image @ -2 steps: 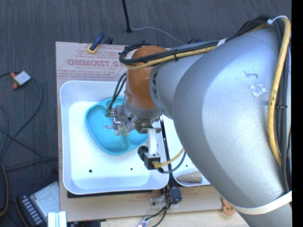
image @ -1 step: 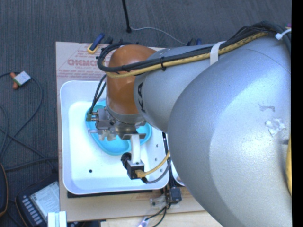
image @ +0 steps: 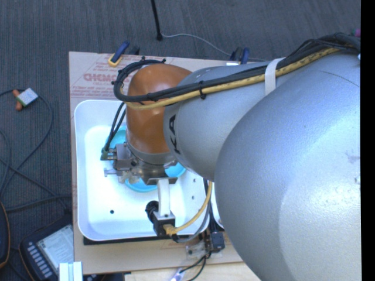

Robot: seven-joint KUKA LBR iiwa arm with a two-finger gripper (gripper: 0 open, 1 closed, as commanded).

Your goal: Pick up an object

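From my overhead camera I look down at a slant on a white bin [image: 88, 157] sitting on a cardboard-covered bench [image: 94, 75]. The grey arm [image: 281, 157] sweeps in from the right and covers much of the picture; its orange band [image: 153, 107] sits over the middle of the bin, and the wrist below hides the gripper's [image: 140, 177] tip, so I cannot tell how the claw stands.

The only candidate object I can make out is a light blue round thing [image: 137, 184], peeking out on both sides beneath the wrist, near the bin's centre. It looks thin and flat, like a plastic lid or disc. I judge it light, stiff and rather slippery, lying low against the floor, so the rim would be the place to take hold; a grasp across the flat face would likely slide off.

There is bare bin floor to the left and near side of the disc. The bin's walls are shallow. A yellow cable [image: 196, 212] hangs close on the right side.
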